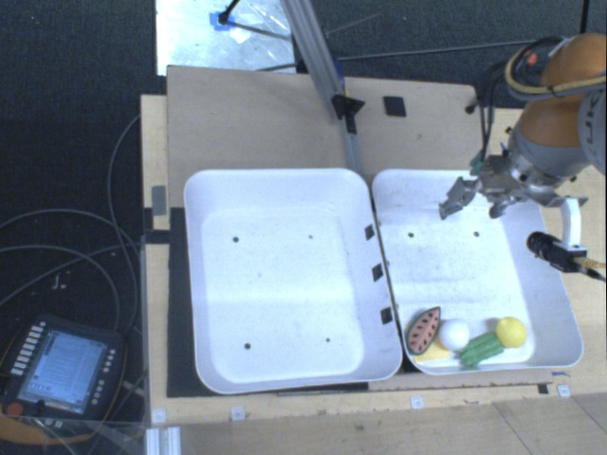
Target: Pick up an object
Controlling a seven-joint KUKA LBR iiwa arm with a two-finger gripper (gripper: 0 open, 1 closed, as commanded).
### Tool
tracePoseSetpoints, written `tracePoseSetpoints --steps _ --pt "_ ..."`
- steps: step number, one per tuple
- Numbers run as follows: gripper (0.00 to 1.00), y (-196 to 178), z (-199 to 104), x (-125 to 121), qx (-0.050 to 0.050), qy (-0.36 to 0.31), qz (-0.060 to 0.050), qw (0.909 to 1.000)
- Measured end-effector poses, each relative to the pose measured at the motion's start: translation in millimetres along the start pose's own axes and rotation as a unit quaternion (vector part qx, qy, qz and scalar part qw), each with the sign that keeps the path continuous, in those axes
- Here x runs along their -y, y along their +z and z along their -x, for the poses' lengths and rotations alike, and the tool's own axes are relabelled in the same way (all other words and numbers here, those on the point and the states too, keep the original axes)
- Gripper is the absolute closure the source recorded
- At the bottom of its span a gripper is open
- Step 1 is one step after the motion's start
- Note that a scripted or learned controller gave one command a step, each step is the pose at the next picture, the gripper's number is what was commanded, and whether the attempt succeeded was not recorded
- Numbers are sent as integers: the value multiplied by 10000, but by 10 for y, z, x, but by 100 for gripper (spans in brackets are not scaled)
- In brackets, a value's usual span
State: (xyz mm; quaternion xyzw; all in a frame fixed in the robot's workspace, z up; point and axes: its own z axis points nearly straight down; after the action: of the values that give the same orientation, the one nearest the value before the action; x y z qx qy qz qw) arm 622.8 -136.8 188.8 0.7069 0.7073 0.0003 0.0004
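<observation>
Along the near edge of the right bin (474, 273) lie a watermelon slice (424, 328), a white ball (455, 333), a green toy (482, 348) and a yellow lemon (511, 331), with something yellow (433, 353) under the slice. My gripper (477, 200) hangs above the far part of that bin, well away from the toys. Its two fingers are spread apart with nothing between them.
The left bin (280, 273) sits beside the right one, joined by black clips (377, 271) along the shared edge. A slanted metal pole (318, 41) rises behind the bins. A teach pendant (62, 363) and cables lie on the floor at left.
</observation>
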Motion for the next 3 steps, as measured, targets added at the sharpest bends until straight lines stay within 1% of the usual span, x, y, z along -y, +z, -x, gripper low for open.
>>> tracePoseSetpoints --steps 1,3 --pt "100 -108 -1 -4 0 -5 7 10000" --pt "100 -316 -1 -10 -1 -13 16 10000"
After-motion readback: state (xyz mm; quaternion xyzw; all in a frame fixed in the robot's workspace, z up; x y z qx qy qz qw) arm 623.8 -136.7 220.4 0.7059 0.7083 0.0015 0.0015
